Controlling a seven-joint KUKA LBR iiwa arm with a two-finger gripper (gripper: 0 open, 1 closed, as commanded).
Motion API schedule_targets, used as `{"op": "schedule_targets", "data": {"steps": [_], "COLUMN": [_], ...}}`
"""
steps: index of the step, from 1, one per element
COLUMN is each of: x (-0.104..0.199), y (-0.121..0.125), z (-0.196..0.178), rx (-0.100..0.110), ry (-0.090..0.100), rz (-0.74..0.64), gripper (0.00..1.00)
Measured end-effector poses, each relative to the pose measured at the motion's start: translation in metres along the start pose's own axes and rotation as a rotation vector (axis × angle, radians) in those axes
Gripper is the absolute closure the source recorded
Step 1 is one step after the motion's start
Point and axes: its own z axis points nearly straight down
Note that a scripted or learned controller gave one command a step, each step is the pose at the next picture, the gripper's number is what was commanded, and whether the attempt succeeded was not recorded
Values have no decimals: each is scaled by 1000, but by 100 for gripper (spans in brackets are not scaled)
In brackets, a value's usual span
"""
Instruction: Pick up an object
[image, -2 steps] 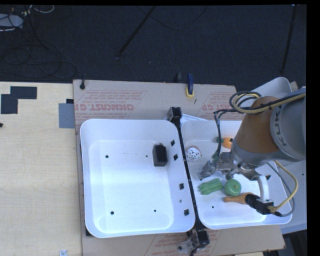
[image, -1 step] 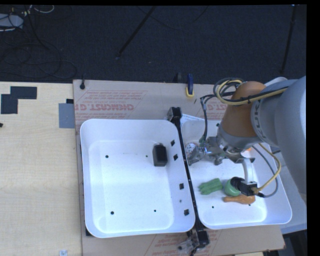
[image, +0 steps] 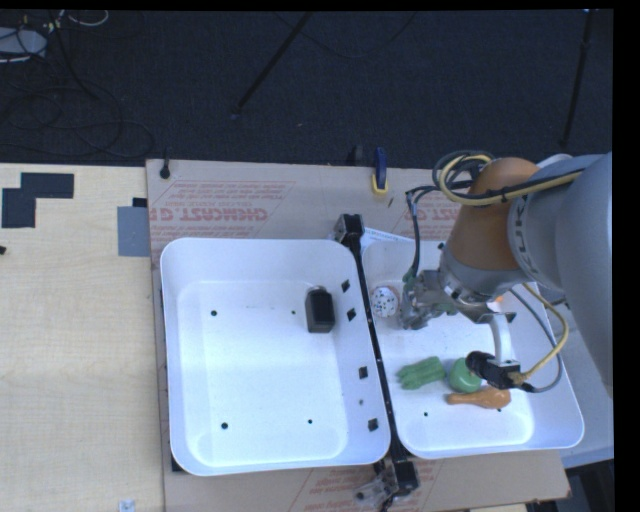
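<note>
A: What sits nearest the camera?

B: The front rims of the two white bins, on a cardboard sheet (image: 250, 205) with red print, which lies on a pale wooden bench (image: 70, 350). Behind the bench the room is dark, with cables trailing over a black floor.

A: Going left to right?

B: The left bin (image: 190, 440) carries a small black block (image: 320, 309) near its right wall, toward the back. A black divider with clips (image: 368, 340) joins the bins. In the right bin (image: 560, 435), by its left wall, lies a small white speckled object (image: 384, 299). Toward the front edge come a green ridged piece (image: 420, 372), a round green object (image: 462, 377) and an orange piece (image: 478, 399), close together, the orange just in front of the round green one.

A: And the hand?

B: The gripper (image: 418, 312) hangs low over the back-left part of the right bin, just right of the speckled object. I cannot tell how far it is open, nor whether it touches anything. The grey arm with its orange band (image: 490, 225) reaches in from the right, looped with yellow and black cable
</note>
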Motion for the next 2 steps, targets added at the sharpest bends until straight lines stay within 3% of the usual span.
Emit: {"op": "schedule_targets", "data": {"steps": [1,2], "x": [103,57], "y": [-20,-9], "z": [-289,-390], "rx": [-16,-12], "ry": [0,-5], "rz": [-11,-2], "gripper": [100,100]}}
